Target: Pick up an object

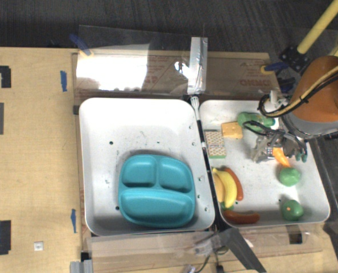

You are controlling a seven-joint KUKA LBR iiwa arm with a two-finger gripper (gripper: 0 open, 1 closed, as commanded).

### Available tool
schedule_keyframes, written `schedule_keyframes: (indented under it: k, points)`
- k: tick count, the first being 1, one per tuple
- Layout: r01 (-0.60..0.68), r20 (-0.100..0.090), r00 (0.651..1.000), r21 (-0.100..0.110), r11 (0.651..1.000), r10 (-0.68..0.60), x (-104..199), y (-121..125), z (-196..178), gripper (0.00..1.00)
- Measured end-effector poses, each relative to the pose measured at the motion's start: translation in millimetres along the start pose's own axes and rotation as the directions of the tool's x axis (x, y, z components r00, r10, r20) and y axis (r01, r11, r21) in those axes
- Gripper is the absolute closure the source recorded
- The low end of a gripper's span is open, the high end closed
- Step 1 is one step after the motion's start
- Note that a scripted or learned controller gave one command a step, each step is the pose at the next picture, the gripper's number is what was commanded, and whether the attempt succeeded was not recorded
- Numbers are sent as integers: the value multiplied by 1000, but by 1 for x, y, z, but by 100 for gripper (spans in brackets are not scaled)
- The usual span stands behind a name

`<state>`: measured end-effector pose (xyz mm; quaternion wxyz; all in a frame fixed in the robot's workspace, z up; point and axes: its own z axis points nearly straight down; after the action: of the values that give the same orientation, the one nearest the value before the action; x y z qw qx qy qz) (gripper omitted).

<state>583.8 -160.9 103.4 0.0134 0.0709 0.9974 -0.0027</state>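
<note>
Near rim, right bin [322, 209]: red sausage-shaped toy [241, 216] lies along the near edge, with a green round fruit [292, 210] by the near right corner.
Left wall of right bin: banana [225, 187] with a red strip beside it, touching the divider between the bins.
Left bin [95, 152]: teal divided tray [156, 191] sits toward the near edge, alone in there.
Far left of right bin: yellow cheese-like block [232, 131] and a patterned cracker piece [214, 143] just beside it.
Arm: grey body with orange band [322, 92] reaches in over the right bin's far right corner.
Gripper [277, 147]: low over the middle of the right bin; I cannot tell how the jaws stand, cables and clutter hide them.
Likely target: orange carrot-like piece [281, 157], right at the gripper, green ball [289, 177] just nearer.
Also close: green leafy toy [254, 120] on the far side.
Progress: nothing visibly lifted; by my reading the approach is done, while the grasp and lift are left.
</note>
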Motion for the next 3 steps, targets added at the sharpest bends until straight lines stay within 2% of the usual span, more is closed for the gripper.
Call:
schedule_keyframes:
  k: [1,2,3]
  points:
    - [-9,-8,1000,-3,1000,9,-41,14,-119,100]
    - [-10,-20,1000,-4,1000,10,-38,14,-113,0]
    - [-214,-18,977,1,977,214,-20,-28,4,0]
